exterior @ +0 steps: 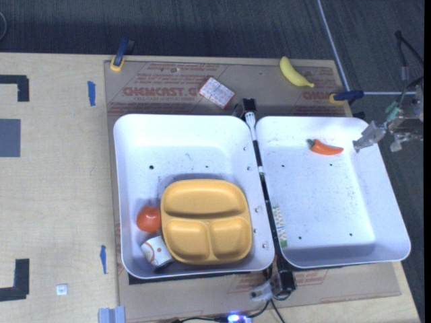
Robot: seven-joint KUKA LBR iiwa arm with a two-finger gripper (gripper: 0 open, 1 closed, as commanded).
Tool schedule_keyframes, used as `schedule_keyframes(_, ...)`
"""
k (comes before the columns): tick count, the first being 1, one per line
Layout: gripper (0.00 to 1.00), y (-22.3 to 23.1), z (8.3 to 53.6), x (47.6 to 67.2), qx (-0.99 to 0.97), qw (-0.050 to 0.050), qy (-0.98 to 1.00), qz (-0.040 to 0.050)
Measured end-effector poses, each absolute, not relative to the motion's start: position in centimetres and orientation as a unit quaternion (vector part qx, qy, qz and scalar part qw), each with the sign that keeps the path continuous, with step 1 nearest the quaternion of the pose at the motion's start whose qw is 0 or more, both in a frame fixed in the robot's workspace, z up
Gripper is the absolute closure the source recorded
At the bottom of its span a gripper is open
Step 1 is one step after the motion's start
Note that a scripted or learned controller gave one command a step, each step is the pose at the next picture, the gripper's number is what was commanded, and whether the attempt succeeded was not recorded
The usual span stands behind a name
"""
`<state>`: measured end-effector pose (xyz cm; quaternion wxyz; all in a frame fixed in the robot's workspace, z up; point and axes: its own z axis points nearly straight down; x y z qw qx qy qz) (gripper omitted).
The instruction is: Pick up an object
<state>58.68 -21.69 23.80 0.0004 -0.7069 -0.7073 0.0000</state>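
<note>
In the right bin, an orange carrot-like toy lies near the far edge. The left bin holds a yellow divided plate, a red-orange rounded toy at the plate's left, and a small white and orange cup lying at the front left corner. My gripper hangs at the right bin's far right corner, just right of the carrot toy and apart from it. Nothing shows in its grasp.
A yellow banana toy and a small patterned packet lie on the cardboard behind the bins. Clamps hold the cardboard's far corners. A thin rod slants across the back right.
</note>
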Motion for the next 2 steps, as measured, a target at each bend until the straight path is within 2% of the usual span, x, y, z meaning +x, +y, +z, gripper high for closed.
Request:
schedule_keyframes(1,0.00,-21.7,10.8,55.1,-0.704,-0.004,-0.711,-0.0082)
schedule_keyframes(2,0.00,-15.2,8.6,53.1,-0.707,-0.001,-0.708,-0.0013)
